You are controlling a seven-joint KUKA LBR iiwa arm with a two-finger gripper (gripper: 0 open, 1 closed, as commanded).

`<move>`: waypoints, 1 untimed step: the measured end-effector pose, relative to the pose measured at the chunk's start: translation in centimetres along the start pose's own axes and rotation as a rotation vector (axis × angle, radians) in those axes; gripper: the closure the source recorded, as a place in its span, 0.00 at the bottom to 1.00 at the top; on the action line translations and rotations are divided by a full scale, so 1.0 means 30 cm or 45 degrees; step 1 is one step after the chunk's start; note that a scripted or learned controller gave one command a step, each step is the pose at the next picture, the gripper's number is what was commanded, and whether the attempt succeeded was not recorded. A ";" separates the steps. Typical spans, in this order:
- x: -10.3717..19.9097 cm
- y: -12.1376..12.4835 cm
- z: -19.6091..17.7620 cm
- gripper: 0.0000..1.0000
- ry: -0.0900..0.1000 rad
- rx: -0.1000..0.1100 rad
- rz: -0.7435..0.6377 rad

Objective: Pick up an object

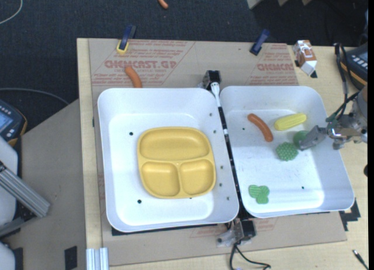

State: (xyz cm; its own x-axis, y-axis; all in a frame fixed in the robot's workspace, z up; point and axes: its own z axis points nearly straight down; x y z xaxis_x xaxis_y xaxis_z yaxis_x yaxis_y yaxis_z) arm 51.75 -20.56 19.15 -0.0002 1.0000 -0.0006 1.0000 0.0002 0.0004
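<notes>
The right bin (331, 188) holds an orange-red sausage (260, 127), a yellow corn cob (290, 121), a round green broccoli piece (286, 151) and a small green leafy toy (258, 193). My gripper (310, 139) reaches in low from the right edge of that bin. Its tip lies just right of the broccoli and below the corn. A bit of green (300, 138) shows at the tip, and I cannot tell whether it is held or merely lying beside it.
The left bin (114, 146) carries a yellow divided plate (175, 162). A second sausage (134, 76) lies on the board behind the left bin. A small carton (305, 55) sits at the back right. Cables run along the right side.
</notes>
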 end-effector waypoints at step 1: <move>0.009 -0.031 0.159 0.00 0.005 0.009 0.001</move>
State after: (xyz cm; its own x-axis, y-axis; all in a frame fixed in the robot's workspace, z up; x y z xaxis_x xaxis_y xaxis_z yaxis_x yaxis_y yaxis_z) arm 50.82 -20.28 14.39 0.0008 1.0000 0.0034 1.0000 -0.0008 -0.0066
